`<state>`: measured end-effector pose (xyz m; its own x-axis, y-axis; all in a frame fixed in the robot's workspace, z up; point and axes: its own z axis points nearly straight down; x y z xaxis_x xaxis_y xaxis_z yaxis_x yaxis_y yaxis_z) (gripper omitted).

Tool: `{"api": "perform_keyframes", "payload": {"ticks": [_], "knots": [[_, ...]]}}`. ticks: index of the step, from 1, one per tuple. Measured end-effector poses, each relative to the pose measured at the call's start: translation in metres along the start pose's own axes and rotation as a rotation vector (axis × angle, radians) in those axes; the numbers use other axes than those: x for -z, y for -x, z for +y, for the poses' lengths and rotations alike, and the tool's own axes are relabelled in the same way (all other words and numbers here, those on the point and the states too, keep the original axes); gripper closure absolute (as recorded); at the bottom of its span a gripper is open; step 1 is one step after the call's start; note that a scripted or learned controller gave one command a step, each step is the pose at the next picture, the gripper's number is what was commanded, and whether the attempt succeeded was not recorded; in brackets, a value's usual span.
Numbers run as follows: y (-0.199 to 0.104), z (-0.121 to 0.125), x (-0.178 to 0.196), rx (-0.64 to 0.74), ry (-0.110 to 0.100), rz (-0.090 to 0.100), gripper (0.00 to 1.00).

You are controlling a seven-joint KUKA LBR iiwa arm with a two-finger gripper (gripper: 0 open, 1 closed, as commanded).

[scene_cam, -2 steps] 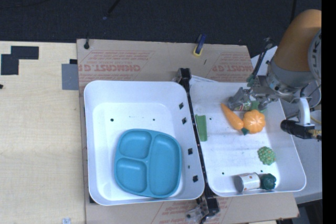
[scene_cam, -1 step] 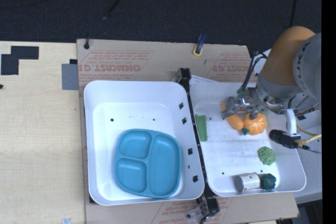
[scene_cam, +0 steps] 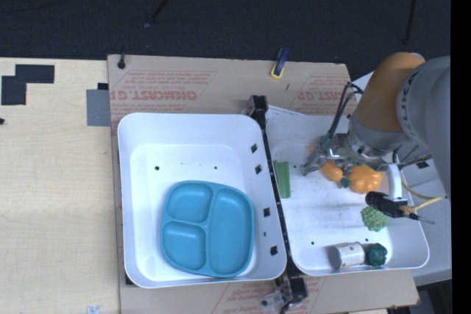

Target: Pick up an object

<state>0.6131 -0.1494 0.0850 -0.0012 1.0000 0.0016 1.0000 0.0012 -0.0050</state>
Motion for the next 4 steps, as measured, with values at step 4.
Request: {"api": "perform_keyframes", "payload": {"ticks": [4], "knots": [[-0.009, 0.004, 0.144, 0.000, 0.006, -0.001, 1.00]]}}
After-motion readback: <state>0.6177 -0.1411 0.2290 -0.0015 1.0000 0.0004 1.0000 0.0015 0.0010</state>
